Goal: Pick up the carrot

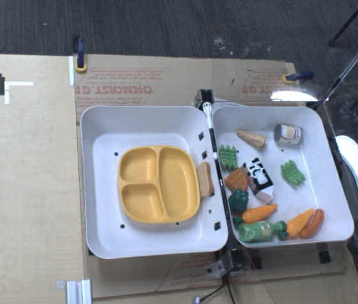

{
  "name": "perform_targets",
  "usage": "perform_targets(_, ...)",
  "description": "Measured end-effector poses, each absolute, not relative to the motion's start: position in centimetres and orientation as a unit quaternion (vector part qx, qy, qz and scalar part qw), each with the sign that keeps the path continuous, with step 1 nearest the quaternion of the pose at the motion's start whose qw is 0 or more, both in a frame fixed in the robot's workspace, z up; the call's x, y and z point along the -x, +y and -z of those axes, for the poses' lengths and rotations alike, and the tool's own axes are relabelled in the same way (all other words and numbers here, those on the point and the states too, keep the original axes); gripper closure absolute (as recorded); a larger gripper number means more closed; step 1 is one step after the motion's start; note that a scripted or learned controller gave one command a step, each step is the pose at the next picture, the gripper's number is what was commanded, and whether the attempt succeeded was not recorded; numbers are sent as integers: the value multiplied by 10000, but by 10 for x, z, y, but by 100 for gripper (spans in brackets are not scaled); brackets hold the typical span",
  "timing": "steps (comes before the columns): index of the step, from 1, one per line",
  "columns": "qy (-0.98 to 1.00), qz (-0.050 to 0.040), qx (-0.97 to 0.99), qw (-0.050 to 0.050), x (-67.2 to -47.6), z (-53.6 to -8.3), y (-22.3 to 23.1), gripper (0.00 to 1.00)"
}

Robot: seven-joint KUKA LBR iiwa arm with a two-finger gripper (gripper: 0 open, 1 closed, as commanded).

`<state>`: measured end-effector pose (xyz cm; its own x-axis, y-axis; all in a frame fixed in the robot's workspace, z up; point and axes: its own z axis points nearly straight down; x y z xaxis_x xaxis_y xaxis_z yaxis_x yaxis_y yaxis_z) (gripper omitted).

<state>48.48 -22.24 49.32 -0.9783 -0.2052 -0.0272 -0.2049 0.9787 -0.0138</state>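
Where toys crowd, carrot (259, 213), orange, tapered, perhaps green-tipped.

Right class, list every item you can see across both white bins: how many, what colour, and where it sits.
Shallow plastic bins: two, white, side by side.
Three-compartment plate: one, yellow, left bin.
Bread slice: one, tan, beside plate.
Toy carrot: one, orange, right bin, front.
Carrot-like piece: one, orange, front right, by a sausage, reddish.
Leafy pieces: two, green, right bin.
Bottle: one, green, front edge.
Small can: one, silver, back.
Robot arm: white-grey, right edge.
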Motion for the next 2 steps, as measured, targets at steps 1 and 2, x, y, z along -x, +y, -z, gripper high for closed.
perform_targets(1,9946,55,1031,142,-485,-493,-222,0)
perform_targets(2,9946,54,1031,142,-485,-493,-222,0)
